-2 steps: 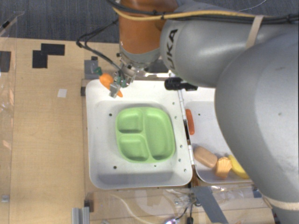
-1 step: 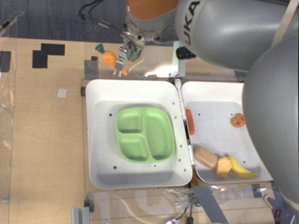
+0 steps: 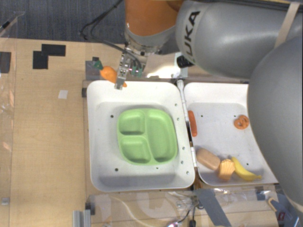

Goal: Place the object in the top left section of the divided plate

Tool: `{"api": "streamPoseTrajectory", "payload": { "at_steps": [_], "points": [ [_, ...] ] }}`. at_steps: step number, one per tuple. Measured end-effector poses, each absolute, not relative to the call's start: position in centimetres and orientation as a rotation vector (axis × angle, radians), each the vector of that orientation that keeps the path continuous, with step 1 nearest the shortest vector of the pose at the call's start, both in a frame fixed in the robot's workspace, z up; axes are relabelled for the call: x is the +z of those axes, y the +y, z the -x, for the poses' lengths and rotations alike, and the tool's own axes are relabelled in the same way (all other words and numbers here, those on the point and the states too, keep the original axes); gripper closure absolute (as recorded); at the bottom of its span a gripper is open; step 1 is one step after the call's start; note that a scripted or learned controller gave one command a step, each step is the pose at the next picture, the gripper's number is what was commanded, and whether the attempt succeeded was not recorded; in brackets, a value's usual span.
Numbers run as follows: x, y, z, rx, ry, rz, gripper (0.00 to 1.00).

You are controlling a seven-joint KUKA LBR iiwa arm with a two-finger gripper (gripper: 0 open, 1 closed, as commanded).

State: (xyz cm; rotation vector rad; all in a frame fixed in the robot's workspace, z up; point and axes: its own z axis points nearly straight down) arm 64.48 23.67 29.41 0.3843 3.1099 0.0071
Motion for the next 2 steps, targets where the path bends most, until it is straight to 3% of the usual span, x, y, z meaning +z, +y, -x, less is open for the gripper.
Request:
{"api": "streamPoseTrajectory", "payload": {
  "at_steps": [1,2],
  "points": [
    [24.6,23.6,-66.3,0.006,3.125,-0.238,1.0],
    [21.9,23.7,-66.5,0.006,3.128,-0.182,1.0]
  ]
}}
